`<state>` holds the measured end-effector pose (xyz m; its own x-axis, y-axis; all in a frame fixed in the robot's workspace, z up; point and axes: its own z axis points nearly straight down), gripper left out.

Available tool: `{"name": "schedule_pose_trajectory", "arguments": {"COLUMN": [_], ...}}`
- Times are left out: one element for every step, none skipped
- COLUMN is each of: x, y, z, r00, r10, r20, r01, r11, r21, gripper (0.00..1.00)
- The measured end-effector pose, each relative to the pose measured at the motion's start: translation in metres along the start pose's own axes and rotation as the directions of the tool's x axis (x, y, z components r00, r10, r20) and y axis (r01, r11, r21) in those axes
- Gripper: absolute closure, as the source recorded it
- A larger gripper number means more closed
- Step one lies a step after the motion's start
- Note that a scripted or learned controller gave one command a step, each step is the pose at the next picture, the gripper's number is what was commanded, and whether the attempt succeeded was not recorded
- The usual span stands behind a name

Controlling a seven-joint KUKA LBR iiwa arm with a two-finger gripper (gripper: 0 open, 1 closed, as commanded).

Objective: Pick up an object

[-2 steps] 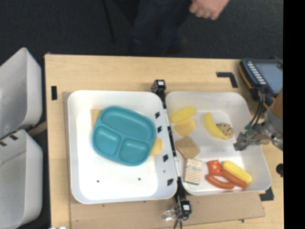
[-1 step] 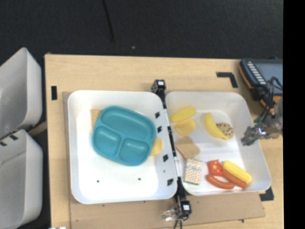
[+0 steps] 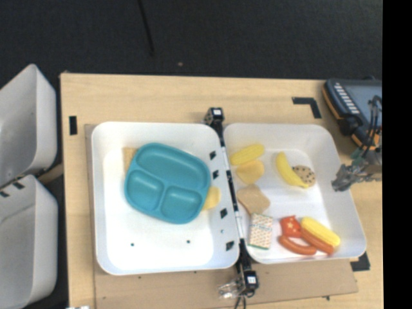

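The right bin (image 3: 322, 137) holds several toy foods: a yellow corn cob (image 3: 247, 153), a pale yellow piece (image 3: 251, 171), a banana (image 3: 286, 169) with a chocolate-chip cookie (image 3: 305, 175) against it, a tan bread piece (image 3: 253, 200), a small printed carton (image 3: 261, 230), a red pepper (image 3: 291, 226) and a hot dog (image 3: 315, 237). A grey metal part that looks like my gripper (image 3: 344, 179) pokes in over the right bin's right rim, right of the cookie and apart from it. Nothing is seen held by it.
The left bin (image 3: 103, 237) carries a blue divided plate (image 3: 167, 183), with a yellow piece (image 3: 212, 198) at its right edge and a tan item (image 3: 129, 154) tucked under its left. A black and orange pendant (image 3: 351, 102) with cables lies at the bench's right.
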<state>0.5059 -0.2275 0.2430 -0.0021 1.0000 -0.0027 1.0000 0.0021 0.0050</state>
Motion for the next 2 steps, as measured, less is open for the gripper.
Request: {"name": "schedule_pose_trajectory", "arguments": {"x": [0.047,0.099], "y": [0.011,0.018], "z": [0.009,0.014], "r00": [1.0,1.0], "r10": [-0.004,-0.004], "r20": [-0.003,-0.004], "r01": [0.004,0.004], "r11": [1.0,1.0], "r21": [0.003,0.004], "gripper": [1.0,1.0]}}
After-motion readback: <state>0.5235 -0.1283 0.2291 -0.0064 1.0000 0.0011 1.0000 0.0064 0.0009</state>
